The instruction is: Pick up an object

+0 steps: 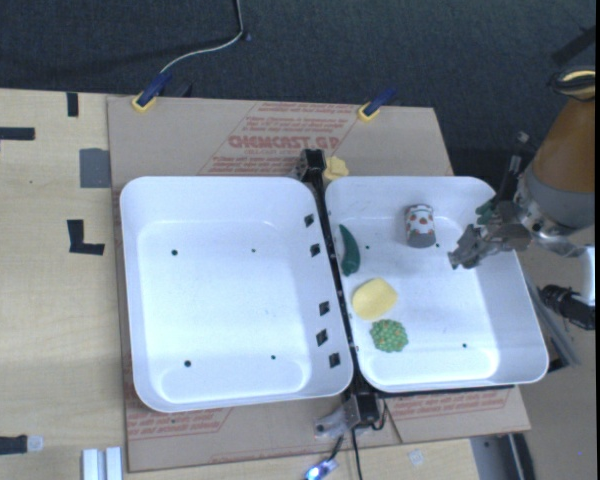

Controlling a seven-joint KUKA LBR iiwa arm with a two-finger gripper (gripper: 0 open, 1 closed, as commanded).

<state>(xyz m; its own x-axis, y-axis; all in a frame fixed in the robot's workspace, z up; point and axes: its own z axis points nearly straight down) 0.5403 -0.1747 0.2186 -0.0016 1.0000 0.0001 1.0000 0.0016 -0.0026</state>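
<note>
The arm's dark two-finger gripper [467, 253] hangs over the right-hand shallow white plastic bin [500, 363], near that bin's right wall. Whether the jaws are open or closed I cannot tell; they read as one dark mass at this slant, and nothing is visible between them.

Taking the right-hand bin as the landmark, the nearest candidate is the small grey and white cylinder with a red patch [419, 225], in the bin's upper middle, near the jaws and to their left, but apart from them. It looks rigid and light, with a smooth rounded side that could slip or roll; a hold across its narrow width, square to its axis, seems safest.

Lower in the bin, towards its left wall, sits the rounded pale yellow lump [374, 297]. It looks light, possibly soft, and wide enough that the jaws would need to spread well before closing across its middle.

Just below it lies the small bumpy green ball [389, 336], close to the yellow lump, though whether they touch is unclear. Its rough surface should grip well, and it is probably light.

Against the bin's left wall, above the yellow lump, lies the slim dark green curved piece [349, 249]. It is thin, lies low, and hugs the wall, so I judge it the hardest to reach cleanly.

The left-hand white bin [140, 268] adjoins on that side, both resting on a brown cardboard sheet [270, 143] on the desk [40, 298].
</note>
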